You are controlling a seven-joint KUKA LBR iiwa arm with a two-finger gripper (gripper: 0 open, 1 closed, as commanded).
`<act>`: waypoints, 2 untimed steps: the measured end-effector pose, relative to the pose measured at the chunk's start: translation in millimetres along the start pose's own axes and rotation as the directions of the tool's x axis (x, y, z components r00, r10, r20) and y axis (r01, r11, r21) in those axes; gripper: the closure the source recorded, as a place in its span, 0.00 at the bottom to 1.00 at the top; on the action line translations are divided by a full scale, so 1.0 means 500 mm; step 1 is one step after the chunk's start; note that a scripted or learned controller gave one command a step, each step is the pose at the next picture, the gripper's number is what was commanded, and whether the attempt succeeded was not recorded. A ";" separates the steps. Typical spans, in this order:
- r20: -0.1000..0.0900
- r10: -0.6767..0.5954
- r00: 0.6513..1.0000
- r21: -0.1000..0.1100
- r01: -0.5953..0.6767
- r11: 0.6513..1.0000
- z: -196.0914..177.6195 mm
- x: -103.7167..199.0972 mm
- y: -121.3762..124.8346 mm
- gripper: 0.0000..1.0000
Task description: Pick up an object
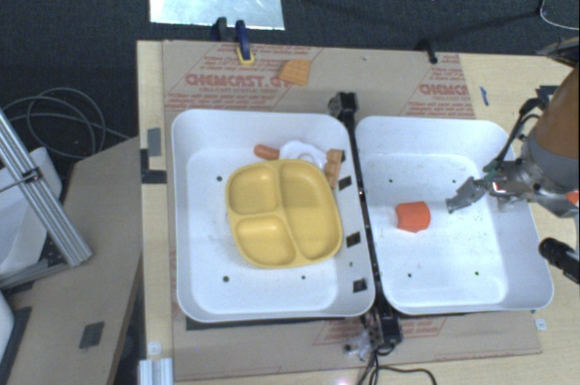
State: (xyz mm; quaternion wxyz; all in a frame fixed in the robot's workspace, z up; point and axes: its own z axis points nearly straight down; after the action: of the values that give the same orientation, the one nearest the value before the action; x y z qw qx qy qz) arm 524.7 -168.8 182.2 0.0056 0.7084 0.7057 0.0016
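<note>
Over the right bin (521, 283), the grey arm is reaching in from the right edge of the view, its wrist tilted so that the gripper (460, 198) is pointing left and slightly downward across the bin's floor. An orange band is showing on the arm just at the frame's edge, and a dark cable is looping up along the wrist. Both thin fingers are angling toward the middle of the bin, and they are appearing slightly spread rather than pressed together — nothing is sitting between them. Their tips are hanging just beside an orange block (412, 216), to its right and a little above it in the view; whether they are touching it cannot be told, and they are not pinching it.

That orange block is lying alone on the white floor of the right bin, toward its left-centre, near the divider between the two bins.

On the other side, the left bin (195, 283) is holding a yellow divided plate (282, 213) with three compartments, lying flat near its centre. Behind the plate, toward the bin's far wall, a small orange sausage-shaped piece (266, 152), a white item (299, 151) and a tan block (334, 163) are resting close together. Beyond the bins, a flat tan piece (294, 72) is lying on the cardboard-covered counter (435, 84).
</note>
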 end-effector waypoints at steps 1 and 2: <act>-0.008 -0.012 1.000 0.011 0.012 1.000 0.063 0.120 -0.031 0.00; 0.001 -0.006 1.000 -0.003 0.006 1.000 -0.100 0.005 0.084 0.00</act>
State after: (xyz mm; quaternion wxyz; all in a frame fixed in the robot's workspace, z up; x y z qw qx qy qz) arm 566.1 -166.0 232.8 0.0069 0.7062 0.7080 0.0023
